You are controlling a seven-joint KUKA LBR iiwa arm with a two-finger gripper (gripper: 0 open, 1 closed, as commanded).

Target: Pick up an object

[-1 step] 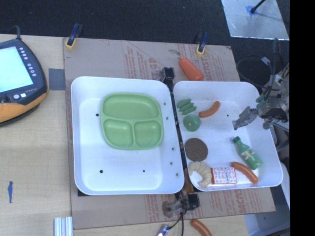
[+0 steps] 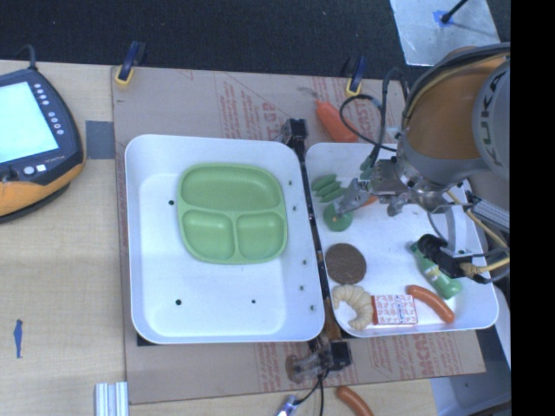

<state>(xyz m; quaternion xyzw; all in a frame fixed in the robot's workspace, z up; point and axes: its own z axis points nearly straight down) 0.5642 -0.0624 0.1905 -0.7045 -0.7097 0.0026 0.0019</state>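
Faint reddish print on the cardboard sheet, too blurred to read.

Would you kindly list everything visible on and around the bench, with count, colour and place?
left bin: 1, white, bench centre
divided plate: 1, green, in the left bin
right bin: 1, white, beside the left bin
round patty: 1, brown, right bin near its left wall
croissant: 1, tan, right bin front
small packet: 1, red and white, beside the croissant
sausage: 1, orange-red, right bin front right
green toy: 1, right bin rear left
carrot: 1, orange, behind the right bin
pendant: 1, grey and orange, far left
clamps: 2, blue and yellow, board's rear edge
arm: 1, grey and orange, right
gripper: 1, grey, over the right bin's rear left
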